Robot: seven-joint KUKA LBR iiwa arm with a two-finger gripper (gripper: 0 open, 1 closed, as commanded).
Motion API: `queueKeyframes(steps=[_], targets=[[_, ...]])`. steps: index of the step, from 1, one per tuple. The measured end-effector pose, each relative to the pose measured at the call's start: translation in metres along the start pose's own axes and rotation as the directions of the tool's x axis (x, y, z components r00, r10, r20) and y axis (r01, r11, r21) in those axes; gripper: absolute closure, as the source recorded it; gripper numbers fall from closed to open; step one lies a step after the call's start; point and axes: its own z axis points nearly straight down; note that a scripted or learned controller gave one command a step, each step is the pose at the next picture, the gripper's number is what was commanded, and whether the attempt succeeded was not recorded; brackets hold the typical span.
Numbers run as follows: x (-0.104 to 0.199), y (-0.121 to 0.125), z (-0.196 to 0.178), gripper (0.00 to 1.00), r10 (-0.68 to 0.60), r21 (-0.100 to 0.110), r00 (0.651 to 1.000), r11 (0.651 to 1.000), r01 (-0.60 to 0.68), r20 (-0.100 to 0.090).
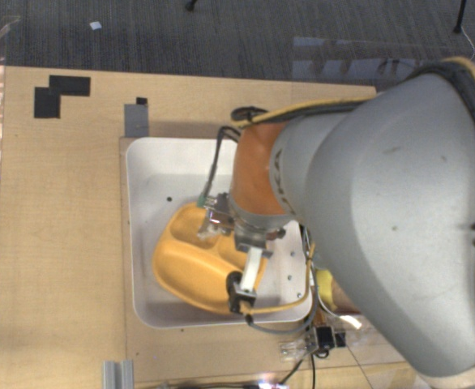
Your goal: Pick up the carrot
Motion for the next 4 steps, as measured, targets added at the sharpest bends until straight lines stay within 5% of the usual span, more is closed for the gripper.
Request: queueKeyframes(steps=[1, 2, 3, 4], targets=[[0.001, -0.001, -0.008, 1.0, 0.002, 0.006, 1.0, 1.0, -0.002, -0.001], [0.03, 0.037, -0.059, 1.0, 0.399, 0.006, 0.917, 0.917, -0.399, 0.014], [-0.029, 0.046, -0.055, 1.0, 0.592, 0.005, 0.805, 0.805, -0.593, 0.021], [0.049, 0.014, 0.003, 1.0, 0.601, -0.019, 0.799, 0.799, -0.601, 0.01]])
